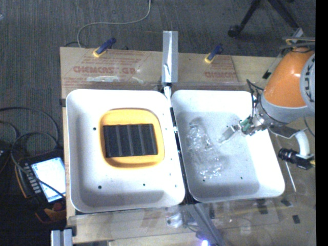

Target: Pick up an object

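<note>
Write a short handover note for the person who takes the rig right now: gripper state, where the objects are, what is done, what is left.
Gripper: over the right bin, upper right part, low near the floor. Nothing is visibly held.
Objects: crumpled clear plastic item lies in the right bin, left of the gripper, apart from it. Yellow tray with dark ribbed insert lies flat in the left bin.
Done: no pick yet.
Left: grasp one object and lift it; the clear plastic is probably the nearest.

On the cardboard sheet [128, 68] behind my two bins I see faded red printed words, upside down from this view. I cannot read them for sure. No other text is readable.
</note>
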### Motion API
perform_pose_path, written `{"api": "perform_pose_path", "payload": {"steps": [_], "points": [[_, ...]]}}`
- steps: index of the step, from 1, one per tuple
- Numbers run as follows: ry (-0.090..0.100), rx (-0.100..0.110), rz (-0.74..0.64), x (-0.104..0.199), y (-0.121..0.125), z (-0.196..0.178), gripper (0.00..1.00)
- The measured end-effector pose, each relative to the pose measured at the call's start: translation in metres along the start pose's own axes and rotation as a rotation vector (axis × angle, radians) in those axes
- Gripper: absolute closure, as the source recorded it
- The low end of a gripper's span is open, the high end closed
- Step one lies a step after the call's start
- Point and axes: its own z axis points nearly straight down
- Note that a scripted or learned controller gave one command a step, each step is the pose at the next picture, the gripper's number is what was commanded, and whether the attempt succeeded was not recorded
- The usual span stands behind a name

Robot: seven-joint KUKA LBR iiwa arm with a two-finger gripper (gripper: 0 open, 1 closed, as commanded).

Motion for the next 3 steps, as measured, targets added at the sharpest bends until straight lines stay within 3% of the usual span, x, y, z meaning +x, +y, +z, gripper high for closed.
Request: {"api": "perform_pose_path", "payload": {"steps": [1,2,3], "points": [[-0.007,-0.009,0.065,0.029,0.038,0.059,0.00],[-0.009,-0.014,-0.363,-0.009,0.047,0.065,0.00],[-0.002,-0.004,-0.157,-0.039,0.088,0.037,0.00]]}}
